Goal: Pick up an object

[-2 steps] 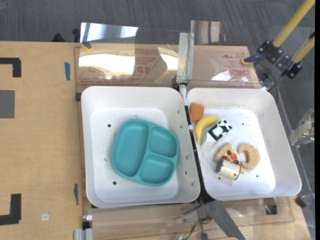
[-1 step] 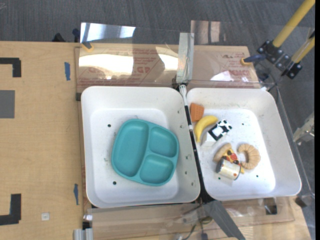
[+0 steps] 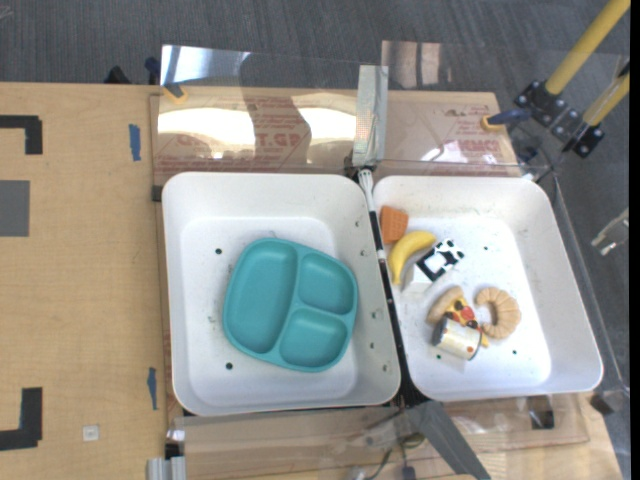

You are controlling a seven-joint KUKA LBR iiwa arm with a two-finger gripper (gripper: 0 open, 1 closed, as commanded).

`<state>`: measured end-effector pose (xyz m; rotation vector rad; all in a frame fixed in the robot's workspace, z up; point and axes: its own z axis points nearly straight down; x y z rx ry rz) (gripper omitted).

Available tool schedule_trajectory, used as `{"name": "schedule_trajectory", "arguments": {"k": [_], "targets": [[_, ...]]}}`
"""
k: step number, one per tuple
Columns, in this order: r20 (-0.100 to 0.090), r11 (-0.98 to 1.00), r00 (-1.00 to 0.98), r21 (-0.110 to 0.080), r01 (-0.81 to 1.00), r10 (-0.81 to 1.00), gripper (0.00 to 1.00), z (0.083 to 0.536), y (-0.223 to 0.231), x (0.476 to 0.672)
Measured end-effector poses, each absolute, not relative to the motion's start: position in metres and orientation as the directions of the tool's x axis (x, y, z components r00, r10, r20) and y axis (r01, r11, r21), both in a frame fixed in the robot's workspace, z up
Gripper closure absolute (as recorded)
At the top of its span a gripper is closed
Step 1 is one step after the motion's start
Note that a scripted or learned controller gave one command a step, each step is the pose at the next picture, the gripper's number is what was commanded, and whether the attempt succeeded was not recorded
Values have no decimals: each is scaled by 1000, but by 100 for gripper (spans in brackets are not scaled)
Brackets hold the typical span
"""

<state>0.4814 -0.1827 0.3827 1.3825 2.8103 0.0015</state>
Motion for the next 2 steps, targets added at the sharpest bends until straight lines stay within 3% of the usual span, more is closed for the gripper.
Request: {"name": "schedule_trajectory", "arguments": {"k": [1, 2], "targets": [[-6, 518, -518, 3, 855, 855, 100, 385, -224, 481], [-4, 88, -88, 5, 996, 996, 100, 435, -224, 481]]}}
